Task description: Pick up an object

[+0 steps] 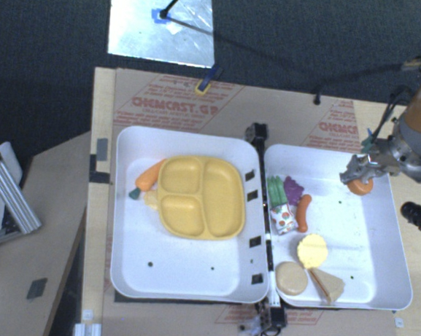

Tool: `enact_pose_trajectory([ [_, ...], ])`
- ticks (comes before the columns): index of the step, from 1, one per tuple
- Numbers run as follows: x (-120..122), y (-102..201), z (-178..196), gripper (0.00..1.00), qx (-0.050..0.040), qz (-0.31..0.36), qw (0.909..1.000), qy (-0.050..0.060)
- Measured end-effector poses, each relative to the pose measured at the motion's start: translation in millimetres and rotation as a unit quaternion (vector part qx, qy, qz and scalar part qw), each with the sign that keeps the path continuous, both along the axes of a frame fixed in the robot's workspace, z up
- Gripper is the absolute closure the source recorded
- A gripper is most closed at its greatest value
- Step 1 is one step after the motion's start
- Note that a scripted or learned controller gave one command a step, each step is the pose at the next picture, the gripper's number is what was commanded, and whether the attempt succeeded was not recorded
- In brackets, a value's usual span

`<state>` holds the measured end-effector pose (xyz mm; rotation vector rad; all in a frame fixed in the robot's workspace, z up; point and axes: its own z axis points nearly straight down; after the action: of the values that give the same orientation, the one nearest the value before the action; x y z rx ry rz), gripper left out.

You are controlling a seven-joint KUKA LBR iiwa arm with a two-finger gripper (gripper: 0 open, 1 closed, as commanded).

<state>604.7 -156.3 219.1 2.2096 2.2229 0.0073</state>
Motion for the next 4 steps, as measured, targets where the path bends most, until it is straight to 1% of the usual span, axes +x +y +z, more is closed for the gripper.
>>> enact_pose_trajectory([
  [1,1.0,0.1,5.8,1.0,0.0006,0.0,1.0,0.002],
  [2,-26.4,46.7,16.2,1.0,0.0019,0.001,1.0,0.004],
  [3,-52.7,95.9,18.2,1.0,0.0021,0.001,1.0,0.004],
  [4,-66.9,105.1,13.6,1.0,0.0011,0.0,1.0,0.004],
])
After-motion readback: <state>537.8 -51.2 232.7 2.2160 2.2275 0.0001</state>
